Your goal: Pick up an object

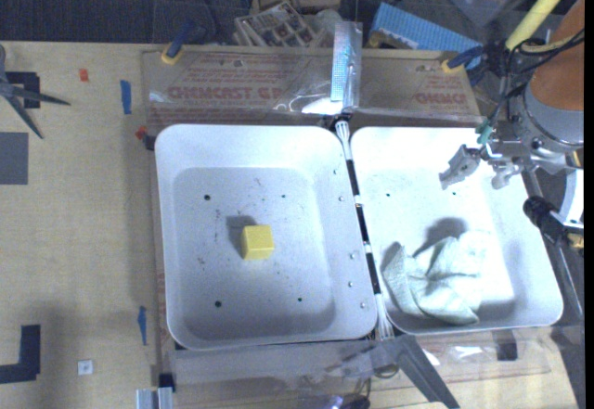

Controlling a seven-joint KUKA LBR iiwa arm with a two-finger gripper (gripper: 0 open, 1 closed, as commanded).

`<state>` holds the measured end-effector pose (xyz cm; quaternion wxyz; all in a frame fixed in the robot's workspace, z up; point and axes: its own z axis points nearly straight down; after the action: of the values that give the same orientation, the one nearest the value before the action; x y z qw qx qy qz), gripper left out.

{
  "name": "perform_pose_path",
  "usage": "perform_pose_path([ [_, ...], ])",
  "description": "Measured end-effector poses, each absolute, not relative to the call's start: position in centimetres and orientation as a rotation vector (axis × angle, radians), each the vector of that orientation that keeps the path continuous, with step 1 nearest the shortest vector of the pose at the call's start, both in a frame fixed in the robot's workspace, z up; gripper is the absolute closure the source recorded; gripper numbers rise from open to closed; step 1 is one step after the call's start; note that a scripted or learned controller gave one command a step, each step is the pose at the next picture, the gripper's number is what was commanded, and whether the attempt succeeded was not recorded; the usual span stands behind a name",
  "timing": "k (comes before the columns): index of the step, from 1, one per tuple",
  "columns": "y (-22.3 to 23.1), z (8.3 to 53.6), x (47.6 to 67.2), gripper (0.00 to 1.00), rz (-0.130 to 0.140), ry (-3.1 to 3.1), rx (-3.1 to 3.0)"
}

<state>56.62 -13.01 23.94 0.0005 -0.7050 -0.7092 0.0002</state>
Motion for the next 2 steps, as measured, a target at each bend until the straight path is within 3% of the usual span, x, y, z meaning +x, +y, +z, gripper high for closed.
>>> perform_pose_path([
  [2, -13.02, 23.94, 56.62, 0.00, 0.001, -2.227, -2.214],
])
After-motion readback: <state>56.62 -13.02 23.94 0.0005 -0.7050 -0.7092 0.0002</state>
